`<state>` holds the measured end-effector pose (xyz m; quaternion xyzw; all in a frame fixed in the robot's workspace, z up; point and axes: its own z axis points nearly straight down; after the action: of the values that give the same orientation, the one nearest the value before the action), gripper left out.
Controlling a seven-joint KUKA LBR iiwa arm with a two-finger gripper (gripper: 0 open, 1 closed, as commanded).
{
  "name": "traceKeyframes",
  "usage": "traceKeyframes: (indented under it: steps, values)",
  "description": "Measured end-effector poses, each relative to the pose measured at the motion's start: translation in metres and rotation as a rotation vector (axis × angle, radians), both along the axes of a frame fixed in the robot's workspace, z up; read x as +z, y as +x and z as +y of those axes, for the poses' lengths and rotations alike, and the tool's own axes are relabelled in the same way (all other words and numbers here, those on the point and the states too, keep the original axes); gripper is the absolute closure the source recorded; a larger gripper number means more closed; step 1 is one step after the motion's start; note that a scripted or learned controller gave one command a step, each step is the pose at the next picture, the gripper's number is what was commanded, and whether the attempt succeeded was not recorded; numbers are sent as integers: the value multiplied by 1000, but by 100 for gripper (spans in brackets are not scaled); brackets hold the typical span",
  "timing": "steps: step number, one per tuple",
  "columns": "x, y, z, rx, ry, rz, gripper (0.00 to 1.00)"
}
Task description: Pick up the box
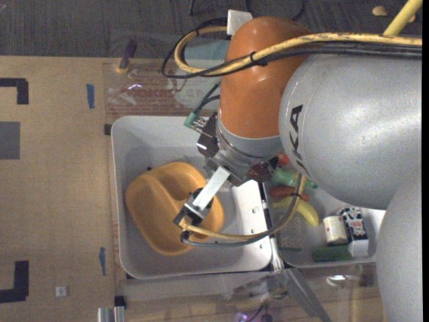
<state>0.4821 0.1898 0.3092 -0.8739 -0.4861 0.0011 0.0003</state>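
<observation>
Tan board covers the bench (53,180); grey carpet (100,12) lies beyond its far edge. I read the grey arm (348,113) reaching across both white bins. The left bin (134,139) holds an orange bowl (154,210). The right bin (315,261) holds the box (355,230), white with black and red print, just beside a small pale tub (333,229). The gripper (253,172) hangs over the wall between the bins, well apart from the box and to its upper left in the view. I cannot tell whether it is open or closed.
</observation>
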Motion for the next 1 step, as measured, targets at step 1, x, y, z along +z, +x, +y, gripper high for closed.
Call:
traceKeyframes:
  steps: [1]
  values:
    - [124,-3,-93,44,-1,0,100]
